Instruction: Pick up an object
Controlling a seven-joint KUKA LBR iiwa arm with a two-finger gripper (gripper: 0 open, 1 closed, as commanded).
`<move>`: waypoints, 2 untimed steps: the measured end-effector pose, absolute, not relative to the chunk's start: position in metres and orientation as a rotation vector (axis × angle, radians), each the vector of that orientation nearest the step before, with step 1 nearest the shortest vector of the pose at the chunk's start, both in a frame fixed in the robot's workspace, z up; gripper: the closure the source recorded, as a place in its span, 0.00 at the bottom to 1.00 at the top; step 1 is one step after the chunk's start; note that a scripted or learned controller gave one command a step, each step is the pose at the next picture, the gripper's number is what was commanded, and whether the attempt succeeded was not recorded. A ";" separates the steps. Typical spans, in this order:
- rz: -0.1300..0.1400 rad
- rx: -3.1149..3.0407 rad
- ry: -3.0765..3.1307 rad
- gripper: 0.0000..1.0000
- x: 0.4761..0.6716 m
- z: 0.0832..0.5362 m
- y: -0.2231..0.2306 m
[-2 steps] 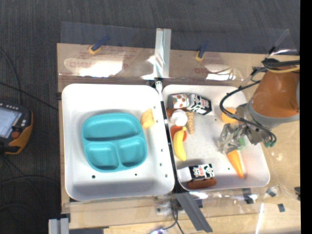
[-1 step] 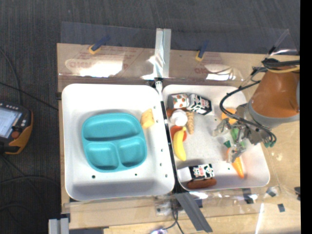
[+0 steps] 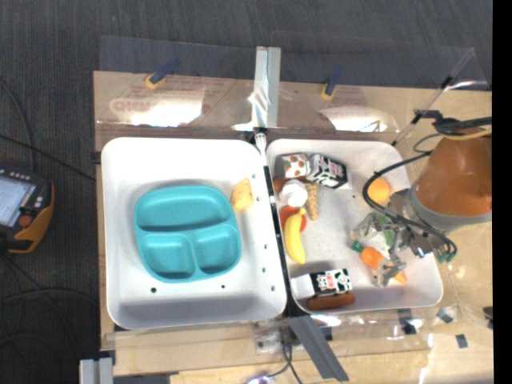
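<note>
orange-banded arm [image 3: 454, 181] highest in frame, nearest the lens, reaching in from the right over the right bin [image 3: 432, 294]. end effector [image 3: 390, 250] low among the toys at that bin's right side — fingers spread, but whether clamped on anything cannot be told. small orange piece [image 3: 373, 256] right at the fingertips, touching or just beside, a shade to the left; likely the object to take. orange ball [image 3: 378, 190] just above, near the cables. banana [image 3: 294, 238] well to the left, long axis running up-down by the divider. teal tray [image 3: 189, 231] in the left bin [image 3: 120, 214].
</note>
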State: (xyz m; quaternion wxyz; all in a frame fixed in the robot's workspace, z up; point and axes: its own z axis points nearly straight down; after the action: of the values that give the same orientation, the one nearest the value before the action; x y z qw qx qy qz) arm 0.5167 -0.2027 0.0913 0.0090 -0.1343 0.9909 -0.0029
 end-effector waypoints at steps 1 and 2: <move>-0.014 -0.434 3.096 0.00 0.518 0.091 -0.184; -0.012 -0.449 3.090 0.00 0.508 0.091 -0.188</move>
State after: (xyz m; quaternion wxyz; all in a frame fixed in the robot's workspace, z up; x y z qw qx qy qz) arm 0.5084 -0.1880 0.0914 0.0095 -0.1439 0.9895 -0.0039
